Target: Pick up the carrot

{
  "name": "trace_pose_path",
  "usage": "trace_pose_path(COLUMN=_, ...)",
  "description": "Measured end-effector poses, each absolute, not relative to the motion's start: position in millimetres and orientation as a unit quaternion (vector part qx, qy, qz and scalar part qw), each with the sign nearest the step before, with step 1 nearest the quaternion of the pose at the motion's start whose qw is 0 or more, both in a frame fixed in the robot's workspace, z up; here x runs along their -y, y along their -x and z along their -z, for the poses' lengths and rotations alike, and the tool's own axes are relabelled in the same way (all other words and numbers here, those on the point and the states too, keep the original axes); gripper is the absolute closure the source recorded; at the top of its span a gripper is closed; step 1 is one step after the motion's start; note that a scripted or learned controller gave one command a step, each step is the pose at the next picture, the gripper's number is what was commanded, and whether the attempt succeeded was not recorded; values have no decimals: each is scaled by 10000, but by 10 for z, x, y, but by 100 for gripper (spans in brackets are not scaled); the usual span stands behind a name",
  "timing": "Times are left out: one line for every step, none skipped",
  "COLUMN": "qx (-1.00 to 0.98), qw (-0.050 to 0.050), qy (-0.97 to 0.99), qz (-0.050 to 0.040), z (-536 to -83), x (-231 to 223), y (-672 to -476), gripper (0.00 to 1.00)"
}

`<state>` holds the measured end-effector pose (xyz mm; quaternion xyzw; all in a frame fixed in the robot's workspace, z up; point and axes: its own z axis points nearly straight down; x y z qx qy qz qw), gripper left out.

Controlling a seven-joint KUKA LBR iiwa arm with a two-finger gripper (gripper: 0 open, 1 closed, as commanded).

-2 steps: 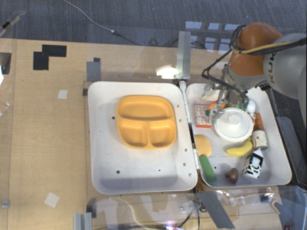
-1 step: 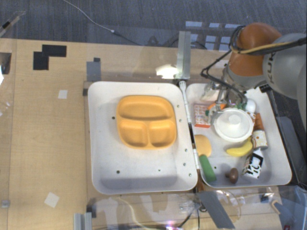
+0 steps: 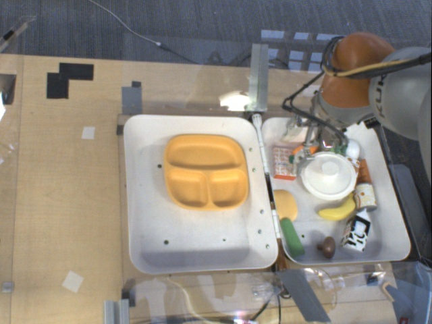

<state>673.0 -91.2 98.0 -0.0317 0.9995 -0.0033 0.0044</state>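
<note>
Gripper [image 3: 316,140] sits low over the back-left part of the R bin [image 3: 399,243], hanging from the grey wrist w/ the orange band [image 3: 354,69]. Cables and bracket clutter the tip, so open/shut state: can't tell. Nothing visibly held.

Carrot [image 3: 298,154]: small orange bit w/ green, just left of and below the gripper tip, in the R bin's back-left area. It's mostly hidden by the gripper hardware and the bowl rim. Contact w/ gripper: can't tell. ID is approx, since the visible part is tiny.

Next to it:
- red/white packet [image 3: 283,163], flat, touching or just beside the carrot on its left, near the wall between the bins
- white bowl [image 3: 329,175], upright, just in front of the gripper, approx mid-bin
- bottle w/ brown top and white label [image 3: 365,189], right of the bowl, lying along the R wall

Further fwd in the R bin:
- banana [image 3: 337,210], right below the bowl
- yellow round item [image 3: 285,204], left side
- green cucumber-like piece [image 3: 291,237], front-left, just below the yellow item
- small brown item [image 3: 327,247], front centre
- black/white box [image 3: 357,233], front-right, beside the banana's end

L bin [image 3: 135,201]: orange divided tray [image 3: 206,171], 3 compartments, approx centred, well apart from the gripper.

Bench [image 3: 61,194]: light wood, black marks at back-left.
</note>
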Motion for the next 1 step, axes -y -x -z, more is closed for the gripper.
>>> trace_pose_path(qx=-9997, qw=41, qy=239, qz=38, z=-980, x=900, y=-6728, gripper=0)
